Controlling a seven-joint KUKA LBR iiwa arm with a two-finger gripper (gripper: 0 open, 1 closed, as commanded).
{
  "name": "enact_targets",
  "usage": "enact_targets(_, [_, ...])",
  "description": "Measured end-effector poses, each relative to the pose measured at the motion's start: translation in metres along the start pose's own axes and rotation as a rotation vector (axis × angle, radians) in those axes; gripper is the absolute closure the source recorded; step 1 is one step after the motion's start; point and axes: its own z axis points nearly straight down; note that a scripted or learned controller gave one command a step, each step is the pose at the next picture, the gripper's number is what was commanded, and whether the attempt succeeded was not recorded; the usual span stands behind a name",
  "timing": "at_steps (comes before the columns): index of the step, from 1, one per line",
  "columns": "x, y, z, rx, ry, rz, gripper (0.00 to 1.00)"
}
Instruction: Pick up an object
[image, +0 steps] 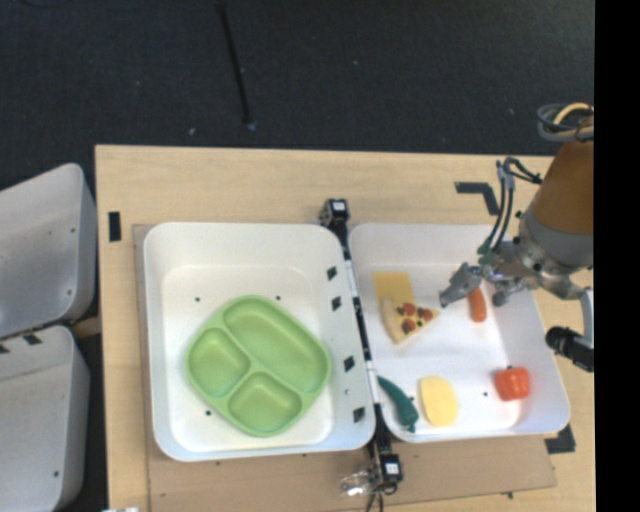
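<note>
Currently, two white bins sit side by side on the wooden bench (250, 480). The left bin (160, 300) contains one green three-compartment plate (258, 364). The right bin (530, 425) contains five items: one pizza slice (404, 309), one orange carrot-like piece (479, 304), one red pepper-like piece (512, 384), one yellow piece (438, 400) and one teal piece (398, 402) against the dividing wall. The arm (563, 205) enters from the right, wrist over the bin's upper right region. The gripper (482, 287) has fingers spread wide, straddling the carrot-like piece without closing on it. Open floor lies between pizza slice and pepper-like piece.
</note>
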Motion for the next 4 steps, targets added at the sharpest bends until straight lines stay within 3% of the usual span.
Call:
enact_targets(2, [-0.002, -0.003, 0.114, 0.003, -0.001, 0.004, 0.0])
enact_targets(3, [-0.003, -0.001, 0.1, -0.003, -0.001, 0.009, 1.0])
enact_targets(4, [-0.009, -0.009, 0.043, -0.004, -0.001, 0.007, 1.0])
